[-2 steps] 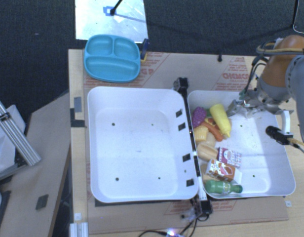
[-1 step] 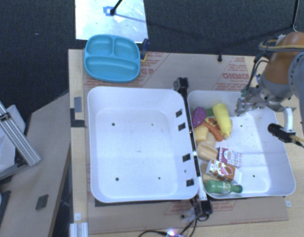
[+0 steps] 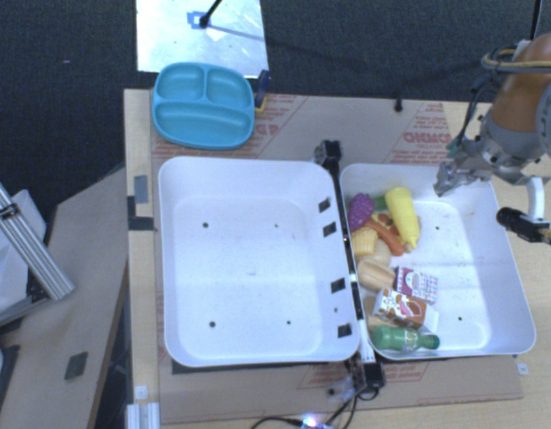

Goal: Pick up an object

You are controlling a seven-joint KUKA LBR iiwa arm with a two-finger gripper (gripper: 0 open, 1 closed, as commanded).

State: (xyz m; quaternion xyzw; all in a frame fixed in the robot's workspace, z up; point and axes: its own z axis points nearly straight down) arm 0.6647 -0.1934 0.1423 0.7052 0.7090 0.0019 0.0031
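The right bin (image 3: 490,266) holds a cluster of toy foods along its left side: a yellow corn cob (image 3: 402,215), a purple piece (image 3: 360,210), an orange carrot (image 3: 385,234), a tan bread-like piece (image 3: 376,274), a red and white carton (image 3: 417,284), an orange packet (image 3: 400,309) and a green bottle (image 3: 405,339). My gripper (image 3: 453,179) hangs over the bin's far right corner, well to the right of the corn, with nothing seen in it. Its fingertips are small and dark against the bin rim.
The left bin (image 3: 249,257) lies beside the right one, with a black clip strip (image 3: 343,248) along the shared wall. A blue divided plate (image 3: 204,105) rests on the bench behind the left bin. Cardboard lies beneath both bins.
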